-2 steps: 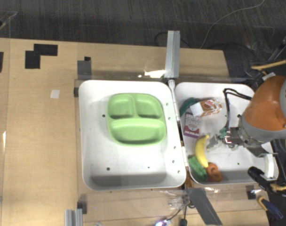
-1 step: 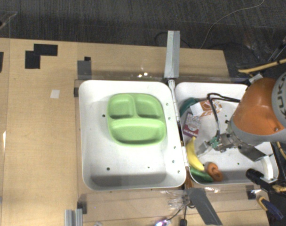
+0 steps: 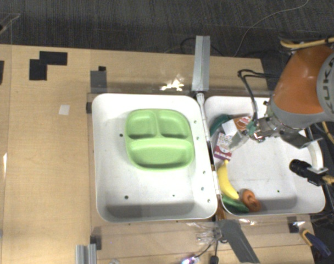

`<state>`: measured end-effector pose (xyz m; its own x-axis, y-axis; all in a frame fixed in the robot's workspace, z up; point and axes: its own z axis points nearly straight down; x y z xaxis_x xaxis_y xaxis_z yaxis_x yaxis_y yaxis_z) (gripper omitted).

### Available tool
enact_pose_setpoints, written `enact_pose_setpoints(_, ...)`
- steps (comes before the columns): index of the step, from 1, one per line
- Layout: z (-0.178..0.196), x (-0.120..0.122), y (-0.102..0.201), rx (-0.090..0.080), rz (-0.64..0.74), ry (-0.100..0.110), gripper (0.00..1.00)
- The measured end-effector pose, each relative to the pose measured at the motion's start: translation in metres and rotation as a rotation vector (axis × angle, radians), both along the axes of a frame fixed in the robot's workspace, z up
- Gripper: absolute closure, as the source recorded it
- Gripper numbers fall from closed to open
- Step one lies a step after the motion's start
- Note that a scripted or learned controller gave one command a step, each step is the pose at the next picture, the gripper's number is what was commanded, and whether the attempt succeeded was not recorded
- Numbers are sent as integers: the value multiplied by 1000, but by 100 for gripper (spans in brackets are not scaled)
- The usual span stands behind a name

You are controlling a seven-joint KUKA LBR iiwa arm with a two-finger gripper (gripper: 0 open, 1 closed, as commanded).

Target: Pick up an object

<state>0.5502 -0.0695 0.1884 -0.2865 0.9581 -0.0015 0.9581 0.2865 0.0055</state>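
Two bins sitting on counter: green plate (image 3: 159,138) lying in left bin (image 3: 109,197), gripper (image 3: 248,130) hovering over right bin (image 3: 282,199) near packet (image 3: 225,142), banana (image 3: 227,183) lining divider; gripper state unclear, probably lining up grab.

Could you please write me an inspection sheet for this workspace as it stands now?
Surface: wooden bench bearing left bin and right bin.
Job's things: banana, orange object, green item, small packet, all in right bin.
Clutter: green divided plate in left bin.
Grippers: gripper low over right bin, by the packet.
Cables: black cable behind the arm.
Surroundings: dark floor.
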Motion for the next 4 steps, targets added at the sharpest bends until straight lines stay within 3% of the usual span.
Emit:
enact_pose_setpoints(2, 0, 0, 0, 0, -1, 0, 0)
enact_pose_setpoints(3, -87, -59, -21, -3, 82, 4, 0)
enact_pose_setpoints(4, 95, -29, -13, -3, 356, -3, 0)
